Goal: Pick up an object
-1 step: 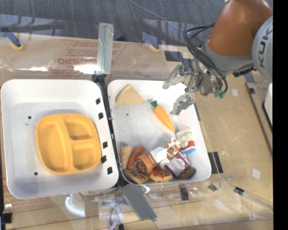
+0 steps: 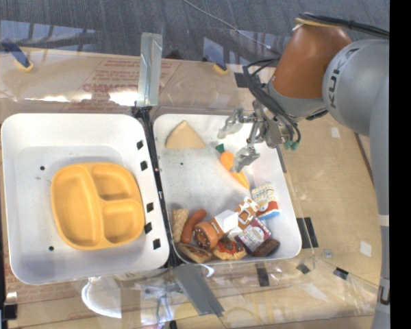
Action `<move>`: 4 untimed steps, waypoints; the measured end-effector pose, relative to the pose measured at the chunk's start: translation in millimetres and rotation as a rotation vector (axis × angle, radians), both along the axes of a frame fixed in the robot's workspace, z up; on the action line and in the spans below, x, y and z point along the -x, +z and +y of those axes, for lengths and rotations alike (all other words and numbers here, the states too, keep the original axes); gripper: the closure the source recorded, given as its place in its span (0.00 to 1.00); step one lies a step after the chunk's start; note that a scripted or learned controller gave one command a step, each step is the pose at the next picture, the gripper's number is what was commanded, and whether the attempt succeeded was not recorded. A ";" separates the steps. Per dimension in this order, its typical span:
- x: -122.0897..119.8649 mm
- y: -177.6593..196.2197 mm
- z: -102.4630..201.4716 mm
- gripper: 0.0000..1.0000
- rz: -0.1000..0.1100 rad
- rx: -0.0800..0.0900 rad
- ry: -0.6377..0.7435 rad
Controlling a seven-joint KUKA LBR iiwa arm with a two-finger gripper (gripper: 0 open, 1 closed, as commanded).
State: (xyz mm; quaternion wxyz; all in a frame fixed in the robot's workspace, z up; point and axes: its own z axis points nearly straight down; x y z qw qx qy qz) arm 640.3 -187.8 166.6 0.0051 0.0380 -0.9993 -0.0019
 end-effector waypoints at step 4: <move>6.6 69.1 57.4 1.00 -0.025 0.005 -0.186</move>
